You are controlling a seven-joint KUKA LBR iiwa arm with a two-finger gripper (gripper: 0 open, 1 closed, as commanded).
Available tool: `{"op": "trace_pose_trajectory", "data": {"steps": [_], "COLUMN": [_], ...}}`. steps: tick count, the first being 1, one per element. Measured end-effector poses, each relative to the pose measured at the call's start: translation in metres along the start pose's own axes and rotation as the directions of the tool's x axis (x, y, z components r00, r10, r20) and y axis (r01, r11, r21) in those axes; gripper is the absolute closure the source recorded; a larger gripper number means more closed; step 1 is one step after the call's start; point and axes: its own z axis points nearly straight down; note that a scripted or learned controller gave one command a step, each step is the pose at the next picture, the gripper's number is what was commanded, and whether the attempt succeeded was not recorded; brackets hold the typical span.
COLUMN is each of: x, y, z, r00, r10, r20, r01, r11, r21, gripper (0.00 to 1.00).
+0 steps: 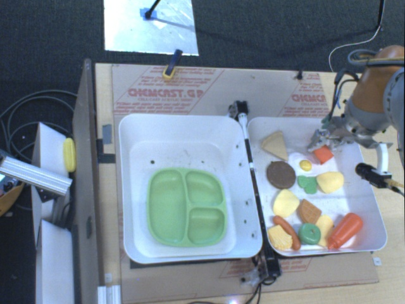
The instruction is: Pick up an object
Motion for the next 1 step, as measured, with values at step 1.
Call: {"op": "trace_pose_trajectory", "data": {"steps": [1], "x": [0.0859], "y": [0.0251], "z": [-0.0803], "r00": [1.0], "r10": [-0.007], "r20": [-0.003], "r01": [0.007], "r11": [1.0], "r21": [-0.002], "gripper": [1.0]}}
